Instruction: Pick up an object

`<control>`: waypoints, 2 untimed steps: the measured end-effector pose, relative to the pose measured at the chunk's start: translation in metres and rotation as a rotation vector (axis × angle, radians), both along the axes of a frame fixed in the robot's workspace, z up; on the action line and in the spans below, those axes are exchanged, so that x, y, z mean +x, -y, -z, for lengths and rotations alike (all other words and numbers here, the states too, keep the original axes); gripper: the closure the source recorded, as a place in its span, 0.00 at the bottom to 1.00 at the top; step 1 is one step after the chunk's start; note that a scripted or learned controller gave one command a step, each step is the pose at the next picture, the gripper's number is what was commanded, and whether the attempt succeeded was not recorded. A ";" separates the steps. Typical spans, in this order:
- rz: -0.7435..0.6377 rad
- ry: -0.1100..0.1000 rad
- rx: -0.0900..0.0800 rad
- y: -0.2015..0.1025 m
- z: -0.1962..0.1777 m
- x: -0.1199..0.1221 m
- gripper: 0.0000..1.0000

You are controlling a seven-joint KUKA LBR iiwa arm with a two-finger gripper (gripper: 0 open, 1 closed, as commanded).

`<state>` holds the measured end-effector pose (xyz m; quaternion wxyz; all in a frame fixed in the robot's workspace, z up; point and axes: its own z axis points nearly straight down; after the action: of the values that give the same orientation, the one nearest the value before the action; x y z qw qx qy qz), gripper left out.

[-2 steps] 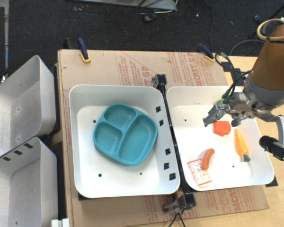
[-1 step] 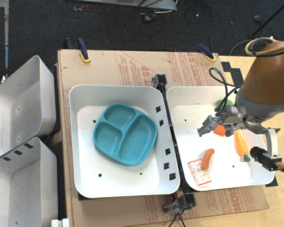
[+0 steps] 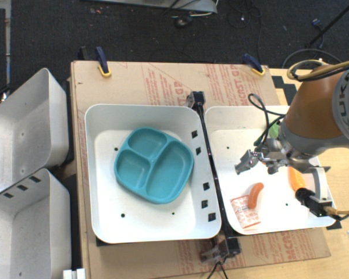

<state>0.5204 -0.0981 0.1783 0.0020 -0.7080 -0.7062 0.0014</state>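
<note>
My gripper [image 3: 248, 163] hangs over the middle of the right bin [image 3: 232, 127], reaching in from the right with nothing visibly in it. Just below it lies an orange-red sausage [image 3: 255, 195], tilted, and touching that is a small white and red packet [image 3: 245, 210] near the bin's front edge. An orange carrot-like piece [image 3: 295, 178] lies to the right, partly under the wrist. A green thing [image 3: 274, 131] peeks out behind the arm. A teal divided plate [image 3: 155, 164] rests in the left bin [image 3: 99, 127].
The two bins sit side by side on a cardboard-covered bench [image 3: 163, 77], with a black divider [image 3: 206, 156] between them. Two spare white bins [image 3: 23, 132] stand off the bench at the left.
</note>
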 end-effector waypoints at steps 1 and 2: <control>0.001 -0.001 0.001 -0.005 0.063 -0.005 0.00; 0.004 0.004 0.000 -0.004 0.049 -0.004 1.00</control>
<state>0.5166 -0.0941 0.1292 0.0004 -0.7093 -0.7049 0.0000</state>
